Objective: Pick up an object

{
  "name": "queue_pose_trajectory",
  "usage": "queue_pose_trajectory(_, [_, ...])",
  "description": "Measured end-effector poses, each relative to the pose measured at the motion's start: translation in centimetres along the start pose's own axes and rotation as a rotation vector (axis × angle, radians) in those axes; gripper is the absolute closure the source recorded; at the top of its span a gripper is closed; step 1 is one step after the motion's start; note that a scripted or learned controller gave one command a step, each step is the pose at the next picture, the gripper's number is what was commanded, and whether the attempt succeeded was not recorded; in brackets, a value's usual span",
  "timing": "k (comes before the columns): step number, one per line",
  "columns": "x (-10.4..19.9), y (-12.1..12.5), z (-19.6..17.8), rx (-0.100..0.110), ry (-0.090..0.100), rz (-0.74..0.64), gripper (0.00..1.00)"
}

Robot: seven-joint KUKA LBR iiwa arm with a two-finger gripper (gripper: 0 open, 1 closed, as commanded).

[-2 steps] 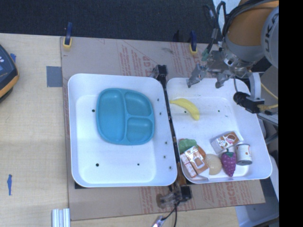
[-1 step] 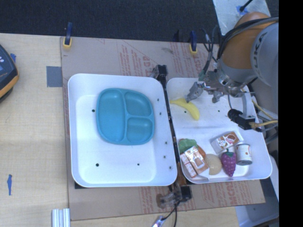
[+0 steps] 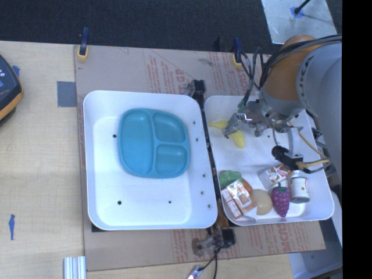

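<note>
Arm (image 3: 302,74) bent down, hand (image 3: 239,122) over banana (image 3: 232,133).

A pale wooden bench (image 3: 40,173) was covered by a brown cardboard sheet (image 3: 151,63), and dark carpet (image 3: 145,10) was seen beyond its far edge.

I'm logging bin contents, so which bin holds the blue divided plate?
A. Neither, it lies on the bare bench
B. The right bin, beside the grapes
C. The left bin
C: the blue plate lies flat inside the left bin, while the grapes and other small items sit in the right bin.
</note>
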State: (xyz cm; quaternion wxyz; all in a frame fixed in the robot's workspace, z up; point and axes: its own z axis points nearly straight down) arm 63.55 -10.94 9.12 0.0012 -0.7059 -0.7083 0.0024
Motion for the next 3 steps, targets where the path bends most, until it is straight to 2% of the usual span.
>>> queue_pose_trajectory(1, [1.0, 0.2, -0.1, -0.002, 0.000, -0.003, 0.00])
queue_pose_trajectory(2, [0.9, 0.2, -1.1, 0.001, -0.001, -0.004, 1.00])
queue_pose_trajectory(3, [8.0, -5.8, -10.1, -0.001, 0.001, -0.003, 1.00])
